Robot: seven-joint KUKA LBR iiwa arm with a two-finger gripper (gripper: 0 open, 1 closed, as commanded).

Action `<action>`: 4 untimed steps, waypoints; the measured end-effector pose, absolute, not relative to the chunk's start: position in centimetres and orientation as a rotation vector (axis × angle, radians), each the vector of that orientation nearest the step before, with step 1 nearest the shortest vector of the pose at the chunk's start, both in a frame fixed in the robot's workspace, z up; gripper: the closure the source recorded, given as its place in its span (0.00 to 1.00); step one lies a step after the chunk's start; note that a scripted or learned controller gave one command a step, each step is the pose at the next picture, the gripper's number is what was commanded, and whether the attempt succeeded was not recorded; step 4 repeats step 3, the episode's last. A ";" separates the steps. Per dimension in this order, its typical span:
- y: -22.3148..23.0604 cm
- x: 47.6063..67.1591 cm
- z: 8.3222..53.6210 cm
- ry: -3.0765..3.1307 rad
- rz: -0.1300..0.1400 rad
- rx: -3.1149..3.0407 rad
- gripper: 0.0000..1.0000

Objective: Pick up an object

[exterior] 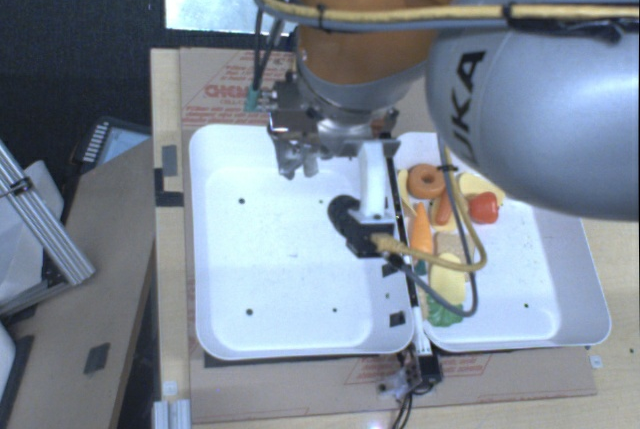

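The hand (298, 163) hangs over the left bin (250, 322), near its 12 o'clock rim; whether it is spread or pressed together I cannot tell. The doughnut (427, 182), carrot (422, 233) and tomato (483, 207) lie in the right bin (560, 317), toward 3 o'clock. This looks like the approach step: next it must cross there and descend.

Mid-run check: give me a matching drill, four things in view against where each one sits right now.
Things:
1 doughnut
2 carrot
3 red toy
4 gripper

Places:
A over the far part of the left bin
B right bin, farthest right of the three toys
C right bin, nearest the camera of the three toys
D right bin, farthest back of the three toys

Pairs: 1-D, 2-C, 3-B, 4-A
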State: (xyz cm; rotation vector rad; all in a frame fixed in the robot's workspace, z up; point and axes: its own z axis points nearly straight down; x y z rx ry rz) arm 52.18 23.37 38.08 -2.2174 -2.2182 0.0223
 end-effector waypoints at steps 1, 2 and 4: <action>23.3 60.0 40.3 -2.222 -0.007 -2.226 1.00; 23.3 66.3 42.8 -2.224 -0.008 -2.225 1.00; 23.4 66.8 54.3 -2.231 -0.022 -2.221 1.00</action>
